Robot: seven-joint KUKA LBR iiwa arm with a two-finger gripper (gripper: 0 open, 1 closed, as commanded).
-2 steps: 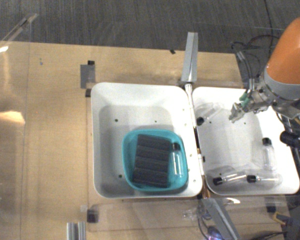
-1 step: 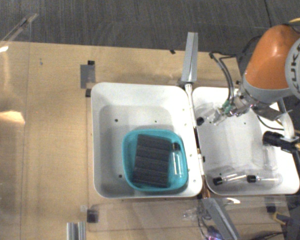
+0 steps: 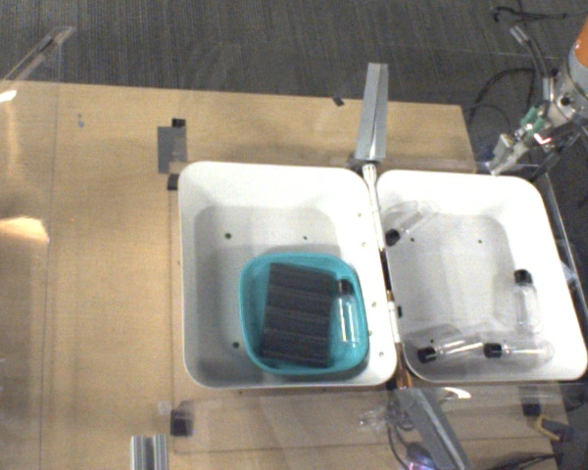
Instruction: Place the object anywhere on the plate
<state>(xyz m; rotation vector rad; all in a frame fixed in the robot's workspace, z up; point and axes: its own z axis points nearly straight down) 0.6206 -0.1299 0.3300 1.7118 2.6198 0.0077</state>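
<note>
Obs: end effector (image 3: 518, 143) sits high, beyond the back right corner of the right bin (image 3: 561, 262), well apart from everything in either bin; at this angle you cannot tell whether it is apart or together, and nothing shows in its grip. Plate (image 3: 249, 311), teal, lies in the left bin (image 3: 188, 262) toward the front. On it: a dark ribbed block (image 3: 296, 313) filling most of the middle, and a clear vial (image 3: 348, 316) lying flat along the plate's right edge, beside the block, black cap toward the back. Judgement: that vial reads as the task's thing, and it looks to be resting on the plate already. Four spare vials (image 3: 522, 300) lie in the right bin: one back left, one by the right wall, two end to end along the front wall. Handling, judged: a vial is light, rigid, smooth and round, so expect it to roll or squirt out of a pinch; likely plastic or glass, so treat it as breakable. If you regrasp, take it across the barrel near mid-length, closing square to its long axis, away from the cap and the plate rim
</note>
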